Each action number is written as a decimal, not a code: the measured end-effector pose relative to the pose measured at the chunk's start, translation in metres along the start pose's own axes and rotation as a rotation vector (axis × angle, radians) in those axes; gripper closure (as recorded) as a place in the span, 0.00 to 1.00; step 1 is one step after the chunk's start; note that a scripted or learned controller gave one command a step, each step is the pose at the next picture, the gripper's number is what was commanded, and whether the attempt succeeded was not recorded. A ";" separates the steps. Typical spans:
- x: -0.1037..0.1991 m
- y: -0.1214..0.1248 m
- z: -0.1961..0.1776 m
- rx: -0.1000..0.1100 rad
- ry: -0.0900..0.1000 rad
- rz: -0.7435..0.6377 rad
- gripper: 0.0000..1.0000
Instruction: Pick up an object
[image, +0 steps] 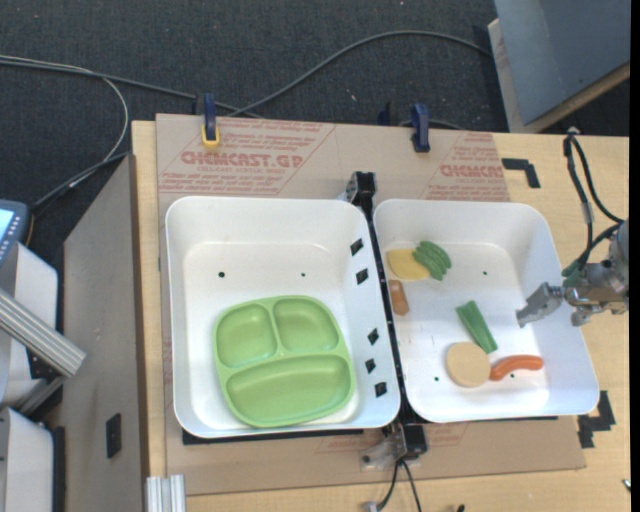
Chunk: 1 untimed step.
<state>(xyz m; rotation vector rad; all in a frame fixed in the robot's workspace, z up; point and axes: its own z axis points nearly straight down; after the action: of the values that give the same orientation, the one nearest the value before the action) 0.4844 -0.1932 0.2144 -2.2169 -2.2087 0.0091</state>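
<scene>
The gripper (556, 303) reaches in from the right edge of the camera view, at about mid-height. It is a grey metal assembly, set low and pointing leftward. One grey finger (537, 303) juts out to the left and slightly downward, its tip the leftmost part of the robot. Behind it sits a blockier metal body (600, 290) (cut off by the frame edge). A dark cable (580, 185) loops down toward this body from above.

Dark grey carpet (150, 40) covers the floor beyond the bench's far edge, with black cables (330, 60) trailing across it. A grey panel (550, 50) leans at the far right corner. The wooden bench (600, 160) is evenly lit.
</scene>
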 end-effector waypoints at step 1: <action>0.000 0.003 -0.005 -0.011 -0.003 -0.004 0.00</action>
<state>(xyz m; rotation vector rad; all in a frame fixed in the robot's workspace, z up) 0.4873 -0.1928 0.2198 -2.2201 -2.2202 0.0001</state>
